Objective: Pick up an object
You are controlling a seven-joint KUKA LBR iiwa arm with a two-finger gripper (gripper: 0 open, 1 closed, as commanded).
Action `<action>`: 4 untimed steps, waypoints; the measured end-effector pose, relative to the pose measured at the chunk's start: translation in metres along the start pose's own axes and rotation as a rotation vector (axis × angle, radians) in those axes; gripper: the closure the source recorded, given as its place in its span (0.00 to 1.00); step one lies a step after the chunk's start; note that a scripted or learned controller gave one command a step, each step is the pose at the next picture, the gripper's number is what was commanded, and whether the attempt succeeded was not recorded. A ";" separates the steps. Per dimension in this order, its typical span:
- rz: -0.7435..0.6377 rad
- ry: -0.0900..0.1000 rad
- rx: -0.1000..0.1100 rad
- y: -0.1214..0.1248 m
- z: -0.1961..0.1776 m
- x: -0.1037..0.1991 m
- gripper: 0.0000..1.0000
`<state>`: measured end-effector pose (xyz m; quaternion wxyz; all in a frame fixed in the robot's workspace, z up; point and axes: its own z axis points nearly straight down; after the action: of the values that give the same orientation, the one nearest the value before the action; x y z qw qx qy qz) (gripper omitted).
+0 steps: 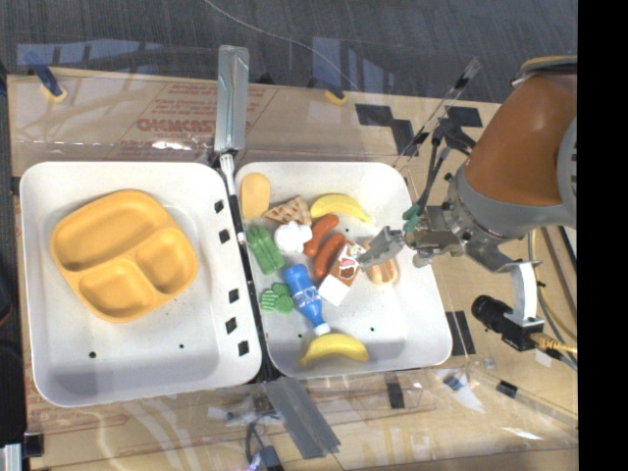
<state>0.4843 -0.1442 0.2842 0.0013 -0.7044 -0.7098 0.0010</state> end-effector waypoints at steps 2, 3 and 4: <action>0.046 -0.002 -0.006 0.054 0.191 -0.049 0.00; 0.043 -0.002 -0.002 0.053 0.182 -0.049 1.00; 0.043 -0.002 -0.002 0.053 0.182 -0.049 0.00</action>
<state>0.5371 -0.1925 0.1019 0.0000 -0.7195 -0.6945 0.0010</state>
